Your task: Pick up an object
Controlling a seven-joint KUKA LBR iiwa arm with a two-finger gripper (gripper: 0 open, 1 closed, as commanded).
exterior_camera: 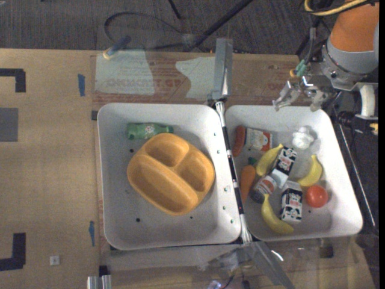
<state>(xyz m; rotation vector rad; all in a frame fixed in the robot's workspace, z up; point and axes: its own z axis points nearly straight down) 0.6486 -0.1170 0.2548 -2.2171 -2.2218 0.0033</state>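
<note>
My gripper (299, 98) hangs above the far edge of the right bin (346, 197), fingers spread apart with nothing between them. Below it the right bin holds a clear bottle with a white cap (302, 138), three bananas (269, 159) (311, 172) (274, 217), two cow-print milk cartons (286, 161) (292, 205), a red tomato (316, 195), a carrot (247, 180), a hot dog (239, 139), a small red and white packet (258, 139) and a small can (263, 188).
The left bin (114, 179) holds an orange divided tray (171, 173) and a green bottle lying on its side (148, 130). A metal divider rail (222, 77) runs between the bins. Cables and stand legs lie on the floor behind.
</note>
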